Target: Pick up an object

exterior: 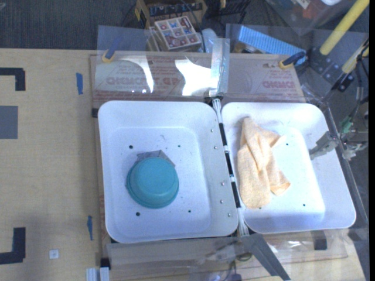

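Observation:
A teal bowl (153,182) lies upside down in the left bin (117,122), toward its front left, with a scrap of grey tape (153,155) just behind it. A crumpled pale yellow cloth (260,162) is spread across the left half of the right bin (328,209). My gripper (326,144) reaches in over the right rim of the right bin, well to the right of the cloth and apart from it. It is small and partly cut off at the edge of the camera view.
Clear plastic walls (158,75) stand behind both bins. A raised divider (225,157) separates the bins. Boxes and clutter (176,31) sit on the floor behind the bench. Wooden bench surface (47,157) extends to the left.

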{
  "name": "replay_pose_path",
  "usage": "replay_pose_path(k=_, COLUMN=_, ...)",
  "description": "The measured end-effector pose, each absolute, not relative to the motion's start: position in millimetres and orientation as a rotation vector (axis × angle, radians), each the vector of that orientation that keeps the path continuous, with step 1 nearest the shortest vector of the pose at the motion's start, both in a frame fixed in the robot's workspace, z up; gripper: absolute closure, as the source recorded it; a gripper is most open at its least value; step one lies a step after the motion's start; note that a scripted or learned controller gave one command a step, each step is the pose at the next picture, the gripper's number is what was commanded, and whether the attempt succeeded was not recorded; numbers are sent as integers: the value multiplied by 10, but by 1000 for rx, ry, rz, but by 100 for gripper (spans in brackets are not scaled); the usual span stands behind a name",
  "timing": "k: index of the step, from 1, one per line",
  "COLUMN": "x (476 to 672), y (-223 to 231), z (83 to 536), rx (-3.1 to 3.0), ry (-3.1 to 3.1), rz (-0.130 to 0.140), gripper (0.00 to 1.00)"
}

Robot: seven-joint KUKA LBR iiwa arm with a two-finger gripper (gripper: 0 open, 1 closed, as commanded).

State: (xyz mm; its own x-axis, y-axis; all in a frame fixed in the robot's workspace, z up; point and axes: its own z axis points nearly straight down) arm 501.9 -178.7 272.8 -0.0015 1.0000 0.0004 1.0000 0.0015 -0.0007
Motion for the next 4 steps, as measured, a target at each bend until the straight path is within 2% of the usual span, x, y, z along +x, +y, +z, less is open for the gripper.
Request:
replay_pose_path(k=1, x=5217, y=-1417, z=1696, rx=-2243, ry=-2199, rz=0, gripper=0)
replay_pose_path(k=2, x=5206, y=-1515, z=899, rx=-2218, ry=-2238, rz=-12, gripper=0)
replay_pose_path(k=3, x=5217, y=-1510, z=1003, rx=-2222, ry=-2239, rz=-16, gripper=100)
replay_pose_path(k=4, x=5544, y=-1144, z=1871, rx=-1872, ry=-2527, rz=-1, gripper=100)
